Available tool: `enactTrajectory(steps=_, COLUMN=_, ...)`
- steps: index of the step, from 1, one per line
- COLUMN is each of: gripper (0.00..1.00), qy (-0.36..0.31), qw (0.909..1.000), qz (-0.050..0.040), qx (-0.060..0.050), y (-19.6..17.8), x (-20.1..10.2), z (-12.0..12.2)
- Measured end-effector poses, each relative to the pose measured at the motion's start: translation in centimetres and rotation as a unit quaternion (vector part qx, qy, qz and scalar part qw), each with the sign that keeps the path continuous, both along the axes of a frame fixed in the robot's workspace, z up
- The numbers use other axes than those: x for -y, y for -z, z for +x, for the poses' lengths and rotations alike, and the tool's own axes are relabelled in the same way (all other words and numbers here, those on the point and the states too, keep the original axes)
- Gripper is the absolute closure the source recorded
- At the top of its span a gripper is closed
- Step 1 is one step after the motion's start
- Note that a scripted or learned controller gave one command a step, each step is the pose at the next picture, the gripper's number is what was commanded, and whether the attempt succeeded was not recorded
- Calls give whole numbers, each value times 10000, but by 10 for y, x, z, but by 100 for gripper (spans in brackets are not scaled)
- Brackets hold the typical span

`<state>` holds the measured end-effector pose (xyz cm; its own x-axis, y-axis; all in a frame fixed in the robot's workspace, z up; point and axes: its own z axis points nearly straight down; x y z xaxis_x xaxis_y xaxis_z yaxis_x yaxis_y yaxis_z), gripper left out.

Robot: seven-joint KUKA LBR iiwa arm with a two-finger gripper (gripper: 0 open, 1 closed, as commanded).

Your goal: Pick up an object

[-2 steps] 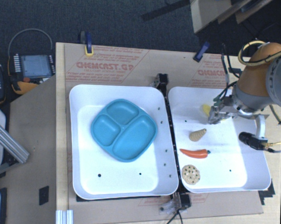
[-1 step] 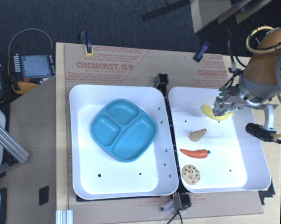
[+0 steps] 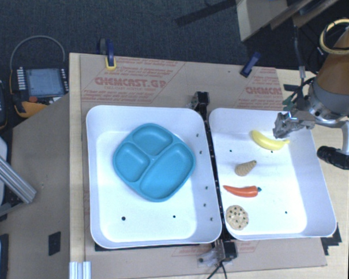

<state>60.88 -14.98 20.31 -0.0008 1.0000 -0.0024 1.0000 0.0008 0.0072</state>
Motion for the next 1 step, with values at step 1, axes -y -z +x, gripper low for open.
enactTrajectory(steps=1, gripper=100, qy=3, qw=10000, qz=-3, qx=2, y=-48, x=8, z=-3)
